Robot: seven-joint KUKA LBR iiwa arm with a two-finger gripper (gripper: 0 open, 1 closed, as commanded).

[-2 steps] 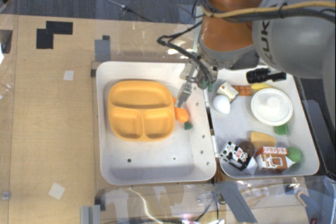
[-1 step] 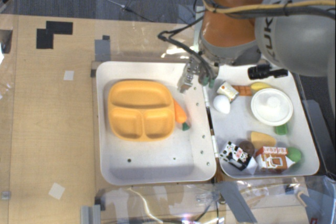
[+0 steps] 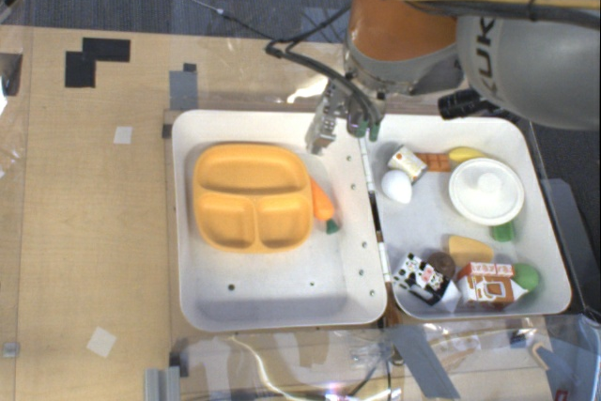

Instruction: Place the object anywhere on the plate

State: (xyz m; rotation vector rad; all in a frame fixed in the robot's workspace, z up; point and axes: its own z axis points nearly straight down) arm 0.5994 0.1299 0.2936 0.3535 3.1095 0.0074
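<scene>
Bins (image 3: pixel 282 310): two white, side by side, front edge nearest.
Plate (image 3: pixel 252 197): yellow-orange, three compartments, in left bin.
Gripper (image 3: pixel 340 129): over left bin's far right corner; fingers apart, nothing between them.
Carrot (image 3: pixel 323 203): small, orange with green tip, on bin floor touching plate's right edge.

Matt plastic plate (image 3: pixel 252 195); wooden bench (image 3: pixel 84 230)

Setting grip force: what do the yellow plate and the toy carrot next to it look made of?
The divided yellow plate looks like moulded plastic, matte, with soft, rounded compartment ridges. The toy carrot looks like smooth plastic too, uniformly orange with a green tip, though rubber can't be ruled out.
</scene>
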